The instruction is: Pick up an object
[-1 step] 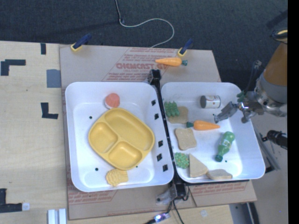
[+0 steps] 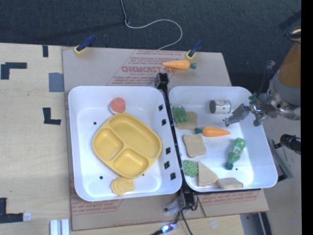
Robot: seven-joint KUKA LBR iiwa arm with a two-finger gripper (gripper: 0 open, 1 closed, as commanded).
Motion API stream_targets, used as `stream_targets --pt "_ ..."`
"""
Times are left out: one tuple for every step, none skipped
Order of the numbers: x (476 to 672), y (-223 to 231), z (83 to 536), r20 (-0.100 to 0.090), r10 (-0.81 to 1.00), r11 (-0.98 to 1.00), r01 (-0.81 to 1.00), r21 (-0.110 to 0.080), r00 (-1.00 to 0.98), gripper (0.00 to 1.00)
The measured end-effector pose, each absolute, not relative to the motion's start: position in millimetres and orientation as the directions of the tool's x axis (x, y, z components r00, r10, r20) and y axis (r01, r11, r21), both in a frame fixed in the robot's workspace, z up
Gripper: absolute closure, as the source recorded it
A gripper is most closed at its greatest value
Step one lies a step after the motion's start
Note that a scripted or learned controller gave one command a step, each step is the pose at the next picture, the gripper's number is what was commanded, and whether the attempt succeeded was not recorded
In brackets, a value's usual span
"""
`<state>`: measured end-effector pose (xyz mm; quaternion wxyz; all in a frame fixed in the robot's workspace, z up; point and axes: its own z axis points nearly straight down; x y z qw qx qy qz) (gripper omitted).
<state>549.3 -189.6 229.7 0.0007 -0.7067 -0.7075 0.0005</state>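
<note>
Gripper (image 2: 243, 113) hangs over right white bin (image 2: 264, 153), 2 fingers spread apart, nothing between them. Orange plastic carrot with green top (image 2: 213, 131) lies just below-left; small silver can (image 2: 220, 106) to its left; green plastic bottle (image 2: 234, 152) near bin's right wall. Yellow compartment tray (image 2: 127, 144) in left white bin (image 2: 80, 131).

Left bin (image 2: 78, 131) is holding the divided tray (image 2: 127, 144). Right bin (image 2: 261, 151) is holding the carrot (image 2: 214, 131), with the bottle (image 2: 234, 152) lying right of the bread slice (image 2: 194, 145).
</note>
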Motion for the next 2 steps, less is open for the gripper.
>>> stream_targets --pt "552.2 -186 166 0.001 1.0 0.002 1.0 -0.008 -0.002 0.0" --pt "553.2 -188 102 0.001 1.0 0.002 1.0 -0.006 -0.002 0.0"
